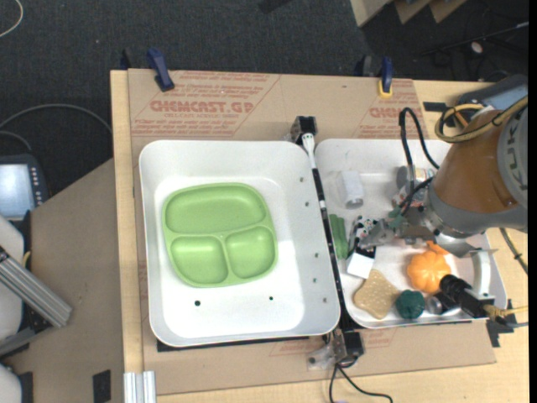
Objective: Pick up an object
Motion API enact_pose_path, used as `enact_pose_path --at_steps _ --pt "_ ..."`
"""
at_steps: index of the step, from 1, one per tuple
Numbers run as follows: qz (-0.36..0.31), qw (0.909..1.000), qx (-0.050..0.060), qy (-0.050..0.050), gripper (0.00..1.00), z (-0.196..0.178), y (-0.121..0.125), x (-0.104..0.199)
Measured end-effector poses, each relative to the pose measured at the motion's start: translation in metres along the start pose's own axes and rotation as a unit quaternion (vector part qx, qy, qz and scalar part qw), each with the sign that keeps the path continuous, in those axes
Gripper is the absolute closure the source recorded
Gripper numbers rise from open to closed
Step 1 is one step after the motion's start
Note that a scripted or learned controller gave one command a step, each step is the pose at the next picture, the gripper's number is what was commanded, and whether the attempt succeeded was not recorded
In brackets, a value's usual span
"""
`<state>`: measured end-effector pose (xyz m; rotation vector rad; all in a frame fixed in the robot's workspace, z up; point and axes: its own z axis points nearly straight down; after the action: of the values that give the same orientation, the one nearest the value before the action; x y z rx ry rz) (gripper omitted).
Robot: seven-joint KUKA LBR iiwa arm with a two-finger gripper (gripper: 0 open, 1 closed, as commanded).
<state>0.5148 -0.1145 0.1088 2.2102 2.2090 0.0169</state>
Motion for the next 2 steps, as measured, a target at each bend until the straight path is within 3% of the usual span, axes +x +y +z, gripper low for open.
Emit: enact_pose_path --at_steps 1,2 --pt "-0.003 1.0000 0.008 0.003 0.00 -0.081 -0.035 0.064" --pt "-0.003 0.9999 0.010 0.003 0.00 -0.077 -0.034 0.110"
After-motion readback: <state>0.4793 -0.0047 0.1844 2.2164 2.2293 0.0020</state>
